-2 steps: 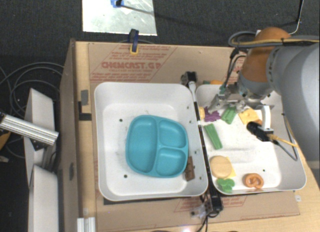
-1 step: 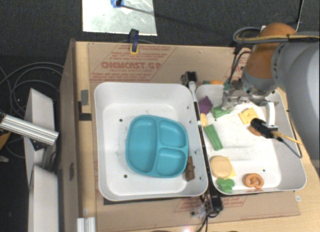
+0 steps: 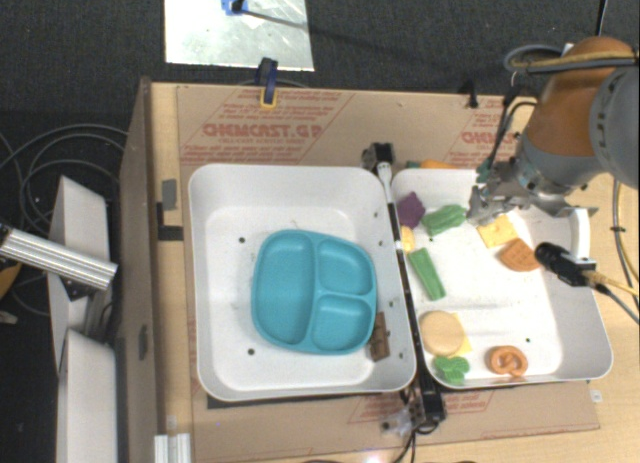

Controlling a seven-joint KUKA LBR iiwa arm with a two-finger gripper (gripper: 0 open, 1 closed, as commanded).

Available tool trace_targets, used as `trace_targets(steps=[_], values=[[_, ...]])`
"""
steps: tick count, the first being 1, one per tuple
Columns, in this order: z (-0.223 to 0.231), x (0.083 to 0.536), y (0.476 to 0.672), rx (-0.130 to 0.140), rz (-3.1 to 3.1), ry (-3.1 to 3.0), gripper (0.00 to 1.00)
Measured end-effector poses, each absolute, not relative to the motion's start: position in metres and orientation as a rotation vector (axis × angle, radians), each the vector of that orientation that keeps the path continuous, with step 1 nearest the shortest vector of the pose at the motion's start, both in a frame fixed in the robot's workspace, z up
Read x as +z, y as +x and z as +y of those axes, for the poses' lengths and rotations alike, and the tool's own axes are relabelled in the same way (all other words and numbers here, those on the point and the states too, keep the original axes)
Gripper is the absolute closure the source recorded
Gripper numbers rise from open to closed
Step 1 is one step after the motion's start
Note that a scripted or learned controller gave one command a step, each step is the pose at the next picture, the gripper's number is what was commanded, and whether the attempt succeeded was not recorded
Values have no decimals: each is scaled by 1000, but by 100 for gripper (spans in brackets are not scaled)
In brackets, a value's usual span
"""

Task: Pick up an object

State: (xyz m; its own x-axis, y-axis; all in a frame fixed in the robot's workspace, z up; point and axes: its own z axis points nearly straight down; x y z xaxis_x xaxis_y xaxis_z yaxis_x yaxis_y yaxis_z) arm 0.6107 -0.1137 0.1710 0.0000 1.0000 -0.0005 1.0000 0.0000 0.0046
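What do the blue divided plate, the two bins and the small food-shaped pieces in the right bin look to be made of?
Blue divided plate: likely moulded plastic, smooth, with a soft sheen and rounded compartment walls. Left bin and right bin: likely thin white plastic, matte to faintly glossy, with rounded corners. Green stick, tan disc and orange ring: probably toy food in plastic or rubber; flat uniform colours, too small to tell more.

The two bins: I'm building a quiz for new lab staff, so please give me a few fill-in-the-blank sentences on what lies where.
1. The blue divided plate lies in the ____ bin.
2. The gripper hovers over the ____ bin.
3. The plate has ____ compartments.
4. The purple piece lies beside the divider, in the right bin's ____ corner.

Missing words: left; right; three; far left
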Motion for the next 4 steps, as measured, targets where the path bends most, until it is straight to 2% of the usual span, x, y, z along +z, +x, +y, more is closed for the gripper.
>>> trace_targets(steps=[1, 2, 3, 4], values=[[-113, 167, 611, 2, 2222, 2218, 0], [-107, 81, 577, -6, 2226, 2225, 0], [-109, 86, 641, 7, 2223, 2211, 0], [-133, 85, 666, 2, 2224, 2215, 0]])
